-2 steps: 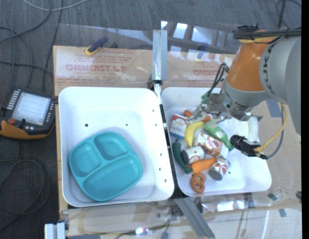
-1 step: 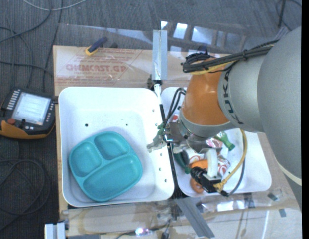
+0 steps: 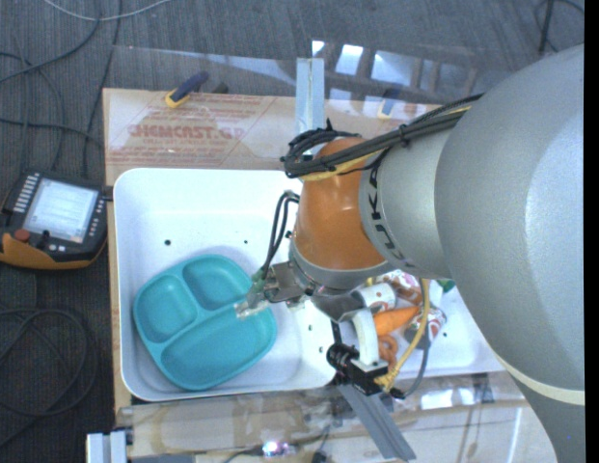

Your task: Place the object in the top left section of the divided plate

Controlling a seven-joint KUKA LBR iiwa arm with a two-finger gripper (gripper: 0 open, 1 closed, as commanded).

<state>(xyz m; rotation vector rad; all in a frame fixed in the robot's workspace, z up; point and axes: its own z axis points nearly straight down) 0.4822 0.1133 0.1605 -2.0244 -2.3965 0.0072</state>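
A teal divided plate lies in the left white bin, turned at an angle. It has two small sections on its upper side and one large section toward the front. My gripper hangs over the plate's right rim, where the upper small section meets the large one. I see nothing clearly held at its tip. An orange carrot-like object lies in the right bin, half hidden under the arm.
The grey arm with its orange band covers most of the right bin. Some coloured items lie beside the carrot. A teach pendant sits on the floor to the left of the bench.
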